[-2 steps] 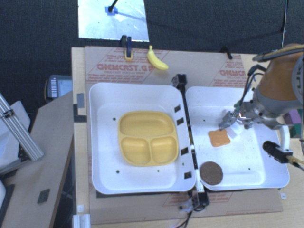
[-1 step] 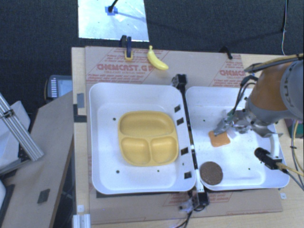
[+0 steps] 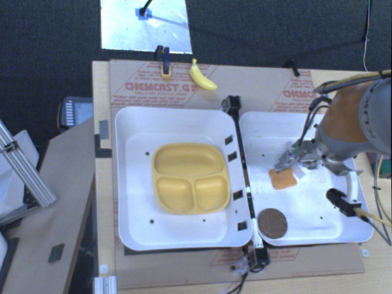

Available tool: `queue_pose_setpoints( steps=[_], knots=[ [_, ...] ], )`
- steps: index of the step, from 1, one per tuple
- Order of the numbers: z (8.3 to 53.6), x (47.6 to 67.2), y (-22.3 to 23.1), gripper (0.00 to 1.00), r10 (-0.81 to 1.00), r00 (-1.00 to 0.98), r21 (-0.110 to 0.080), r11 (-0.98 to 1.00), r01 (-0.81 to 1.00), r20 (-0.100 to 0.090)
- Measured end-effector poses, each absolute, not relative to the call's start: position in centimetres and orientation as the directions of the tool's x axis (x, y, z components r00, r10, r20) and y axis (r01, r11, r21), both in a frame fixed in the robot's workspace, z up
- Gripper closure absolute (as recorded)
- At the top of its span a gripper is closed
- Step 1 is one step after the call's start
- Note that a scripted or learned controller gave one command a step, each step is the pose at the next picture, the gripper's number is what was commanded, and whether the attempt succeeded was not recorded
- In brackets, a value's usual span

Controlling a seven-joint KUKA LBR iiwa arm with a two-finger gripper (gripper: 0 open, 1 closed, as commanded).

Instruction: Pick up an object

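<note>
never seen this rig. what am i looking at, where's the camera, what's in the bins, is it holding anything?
One camera, fixed above the bench, looks down at a slant. The grey robot arm with an orange band reaches in from the right; its two-finger gripper is low in the right white bin, just above a flat orange slice-shaped piece. I cannot tell whether anything is gripped. A round dark brown disc lies near that bin's front left corner. The left white bin holds a yellow divided plastic tray. A yellow toy banana lies on the board behind the bins.
</note>
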State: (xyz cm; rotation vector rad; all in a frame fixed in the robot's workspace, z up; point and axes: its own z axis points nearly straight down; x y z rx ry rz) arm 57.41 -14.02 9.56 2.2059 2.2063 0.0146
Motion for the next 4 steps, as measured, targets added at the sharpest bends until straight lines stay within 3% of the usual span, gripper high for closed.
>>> queue_pose_setpoints(
  steps=[1,2,4],
  knots=[
    [11.1,57.8,-14.4,1.00,1.000,0.001,0.041,0.000,0.999,-0.020],
    [17.4,58.2,-15.0,1.00,1.000,-0.003,0.007,0.003,1.000,-0.002],
    [26.0,59.5,-14.7,1.00,1.000,-0.004,0.006,0.004,1.000,-0.001]
  ],
)
